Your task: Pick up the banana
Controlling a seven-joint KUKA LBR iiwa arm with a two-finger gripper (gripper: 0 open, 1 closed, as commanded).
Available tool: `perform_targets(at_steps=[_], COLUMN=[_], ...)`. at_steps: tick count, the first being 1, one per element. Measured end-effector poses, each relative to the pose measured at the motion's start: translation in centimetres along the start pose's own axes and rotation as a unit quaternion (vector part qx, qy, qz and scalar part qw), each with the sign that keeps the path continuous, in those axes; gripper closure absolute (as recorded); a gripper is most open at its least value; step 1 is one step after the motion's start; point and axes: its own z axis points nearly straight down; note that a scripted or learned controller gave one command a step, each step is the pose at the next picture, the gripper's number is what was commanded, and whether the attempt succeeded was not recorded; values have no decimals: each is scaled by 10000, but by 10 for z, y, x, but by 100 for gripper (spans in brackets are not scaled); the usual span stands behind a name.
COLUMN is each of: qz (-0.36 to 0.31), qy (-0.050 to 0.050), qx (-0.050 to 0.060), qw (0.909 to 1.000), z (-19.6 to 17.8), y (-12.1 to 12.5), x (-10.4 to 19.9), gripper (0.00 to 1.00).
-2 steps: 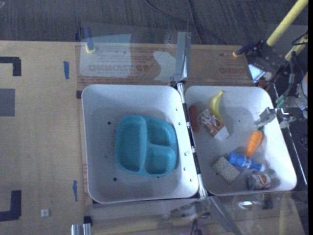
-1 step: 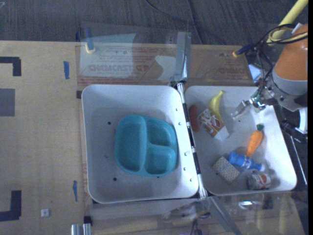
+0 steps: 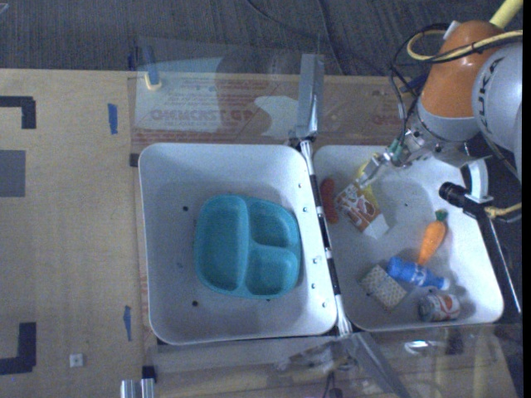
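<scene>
The banana point(image 3: 370, 171) is a small pale yellow piece in the right bin point(image 3: 489, 305), near its back wall. It slants from upper right to lower left, and its lower end lies over a snack carton point(image 3: 358, 207). My gripper point(image 3: 397, 151) is right at the banana's upper end, below the orange band of the arm point(image 3: 455, 81), which reaches in from the upper right. The spot where gripper and banana meet is small and blurred, so a hold is not visible.
The right bin also has a red sausage point(image 3: 329, 200), a carrot point(image 3: 431, 239), a blue bottle point(image 3: 412, 272), a can point(image 3: 438, 305) and a speckled sponge point(image 3: 382, 285). A teal divided plate point(image 3: 247, 245) lies in the left bin point(image 3: 166, 189). A ridge point(image 3: 318, 222) separates the bins.
</scene>
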Motion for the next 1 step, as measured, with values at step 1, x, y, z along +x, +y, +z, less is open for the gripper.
perform_targets(at_steps=[1], qz=[300], qy=[5], qx=[7], qw=[9996], z=[17], y=[-2], x=[-2], gripper=[0])
